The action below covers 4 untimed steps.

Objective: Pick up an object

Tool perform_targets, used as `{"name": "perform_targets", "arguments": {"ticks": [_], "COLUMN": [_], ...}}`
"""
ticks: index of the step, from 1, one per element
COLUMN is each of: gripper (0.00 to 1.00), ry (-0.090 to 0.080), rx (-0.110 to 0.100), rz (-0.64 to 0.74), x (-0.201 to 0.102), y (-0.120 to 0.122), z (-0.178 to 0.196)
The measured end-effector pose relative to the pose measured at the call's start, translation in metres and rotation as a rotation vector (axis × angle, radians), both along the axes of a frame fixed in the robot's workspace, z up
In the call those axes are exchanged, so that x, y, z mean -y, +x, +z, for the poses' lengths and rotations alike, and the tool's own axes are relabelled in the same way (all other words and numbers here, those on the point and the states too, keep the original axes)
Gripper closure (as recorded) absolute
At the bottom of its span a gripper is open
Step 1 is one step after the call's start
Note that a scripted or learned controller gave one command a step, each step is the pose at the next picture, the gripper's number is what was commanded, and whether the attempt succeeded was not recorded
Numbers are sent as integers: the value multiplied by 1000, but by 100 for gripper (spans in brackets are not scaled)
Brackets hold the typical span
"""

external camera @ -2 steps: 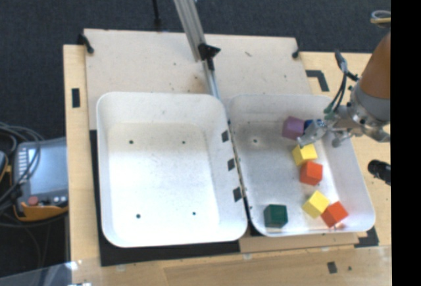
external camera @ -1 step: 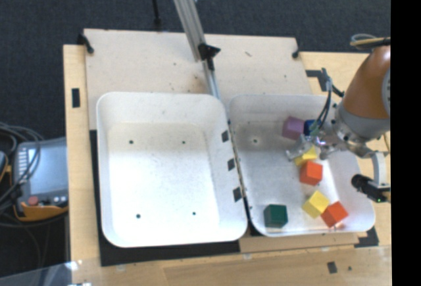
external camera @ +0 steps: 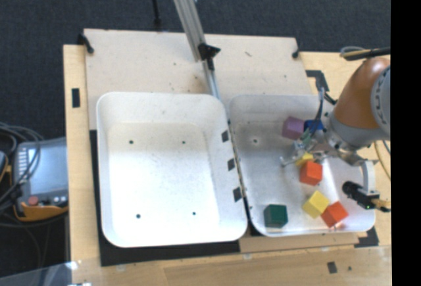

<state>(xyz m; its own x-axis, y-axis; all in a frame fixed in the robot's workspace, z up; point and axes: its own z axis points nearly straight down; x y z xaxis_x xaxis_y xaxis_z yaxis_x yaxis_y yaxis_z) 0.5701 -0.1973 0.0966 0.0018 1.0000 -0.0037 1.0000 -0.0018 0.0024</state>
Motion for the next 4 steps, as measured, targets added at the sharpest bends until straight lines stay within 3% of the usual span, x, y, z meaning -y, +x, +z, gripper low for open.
{"name": "perform_targets", "arguments": {"ticks": [1, 4], "gripper": [100, 100], "ry": [2, 1], "rx": [4, 4], "rz": [-6, 4], "x": [1, 10], "y": [1, 0], "z": [13, 152]}}
